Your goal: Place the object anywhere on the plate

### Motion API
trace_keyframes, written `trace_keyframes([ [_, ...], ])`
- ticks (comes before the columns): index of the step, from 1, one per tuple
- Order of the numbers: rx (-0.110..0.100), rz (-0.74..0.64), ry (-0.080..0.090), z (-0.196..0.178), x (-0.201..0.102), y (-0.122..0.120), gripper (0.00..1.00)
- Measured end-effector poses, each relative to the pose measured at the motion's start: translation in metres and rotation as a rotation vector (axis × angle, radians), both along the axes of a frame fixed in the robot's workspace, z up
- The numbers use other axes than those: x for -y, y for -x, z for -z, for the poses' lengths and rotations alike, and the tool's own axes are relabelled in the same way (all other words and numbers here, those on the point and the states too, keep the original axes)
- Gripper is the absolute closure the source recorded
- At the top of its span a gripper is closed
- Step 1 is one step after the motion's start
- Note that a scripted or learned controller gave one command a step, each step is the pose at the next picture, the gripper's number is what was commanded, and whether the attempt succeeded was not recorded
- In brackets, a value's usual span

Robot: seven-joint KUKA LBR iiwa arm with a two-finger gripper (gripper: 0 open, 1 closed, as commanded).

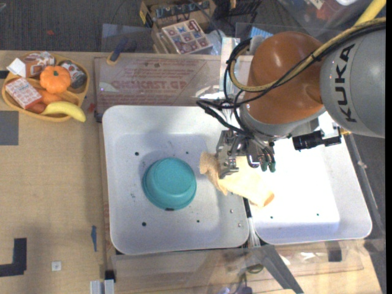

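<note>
Seen from above at a slant: two white bins side by side on a tabletop (49,195). In the left bin (122,133), a teal plate (169,183), round and upside down like a bowl, sitting left of centre on the bin floor. Across the seam between the left bin and the right bin (343,213), a pale yellow object (245,188), soft and crumpled like cloth or foam, one end poking into the left bin near the plate but apart from it, the other end lying over the right bin's edge. Directly over that object, the hand (236,164), hanging from the arm (288,84) with its orange band. Fingers down at the object's upper part and seemingly touching it; whether closed on it or merely resting there, cannot tell. Object not on the plate. At far left on the tabletop, a yellow dish (37,103) of toy food: a pumpkin (55,78), a banana (64,109).
</note>
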State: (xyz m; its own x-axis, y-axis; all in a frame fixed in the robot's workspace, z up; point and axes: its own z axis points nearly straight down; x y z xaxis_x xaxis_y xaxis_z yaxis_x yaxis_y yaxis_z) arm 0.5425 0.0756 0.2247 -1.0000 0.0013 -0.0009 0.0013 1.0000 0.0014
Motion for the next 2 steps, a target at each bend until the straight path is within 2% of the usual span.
trace_keyframes([
  [1,0.000,-0.004,0.000,0.0000,-0.0352,0.0357,1.00],
  [2,0.000,-0.003,0.000,0.0000,-0.0349,0.0357,0.00],
])
